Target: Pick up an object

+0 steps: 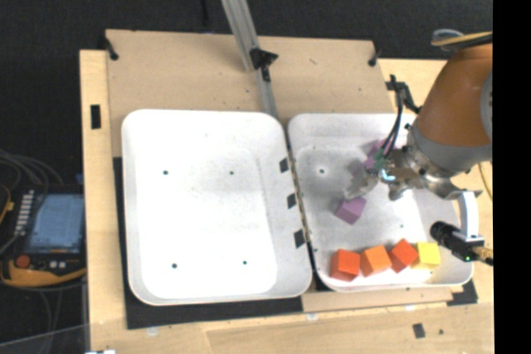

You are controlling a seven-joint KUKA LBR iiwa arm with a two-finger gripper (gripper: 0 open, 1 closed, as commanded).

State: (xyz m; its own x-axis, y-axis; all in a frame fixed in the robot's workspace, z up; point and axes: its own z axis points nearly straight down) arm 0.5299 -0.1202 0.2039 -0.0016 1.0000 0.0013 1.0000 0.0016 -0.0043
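the row of blocks [384, 259] sits closest to my view, along the right bin's [332, 133] near wall at about 6 o'clock: two orange, one red-orange turned on its corner, one yellow, packed touching. the purple block [350, 210] is the one i'm after; it lies alone near the bin's middle, tilted, well apart from that row. my gripper [367, 178] hangs just at its 1 o'clock, above it, and i cannot tell how it stands from this blurred slant. nothing is held as far as i can see, so i judge this the approach. next i'd need to shift toward 7 o'clock, centre over the block, then drop. the left bin [149, 137] lies at 9 o'clock.
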